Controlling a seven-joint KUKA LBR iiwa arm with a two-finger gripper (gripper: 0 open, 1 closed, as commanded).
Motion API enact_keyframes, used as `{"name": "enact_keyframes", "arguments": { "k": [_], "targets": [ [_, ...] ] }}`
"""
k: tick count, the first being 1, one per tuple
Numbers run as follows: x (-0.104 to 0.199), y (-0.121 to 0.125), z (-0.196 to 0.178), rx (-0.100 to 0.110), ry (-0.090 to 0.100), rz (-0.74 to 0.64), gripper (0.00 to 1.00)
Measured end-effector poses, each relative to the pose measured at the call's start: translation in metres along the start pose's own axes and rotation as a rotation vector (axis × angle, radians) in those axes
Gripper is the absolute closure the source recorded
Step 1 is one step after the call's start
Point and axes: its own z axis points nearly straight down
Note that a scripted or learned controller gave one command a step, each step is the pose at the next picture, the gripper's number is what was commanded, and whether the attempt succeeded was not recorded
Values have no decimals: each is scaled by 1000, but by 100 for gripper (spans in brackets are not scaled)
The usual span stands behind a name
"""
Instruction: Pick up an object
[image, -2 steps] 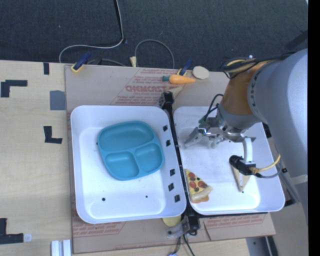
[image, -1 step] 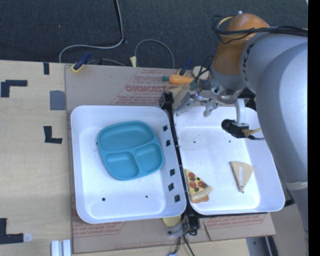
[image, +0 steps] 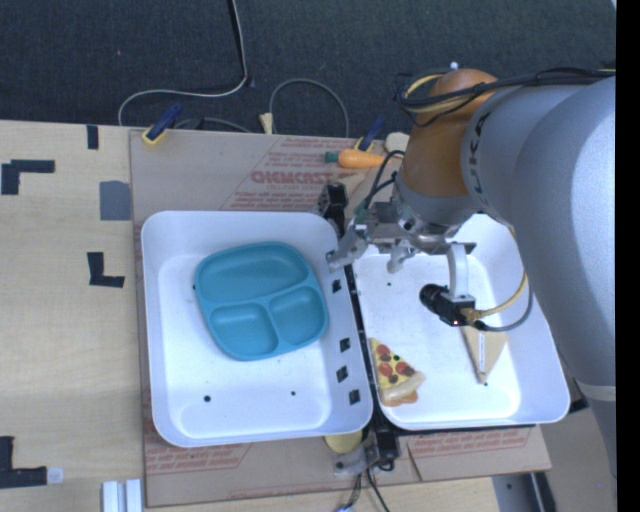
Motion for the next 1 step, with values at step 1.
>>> {"name": "enact_keyframes", "arguments": {
  "k": [1],
  "targets": [
    [-16,-69,0,2,-2,6,0]
  ]
}}
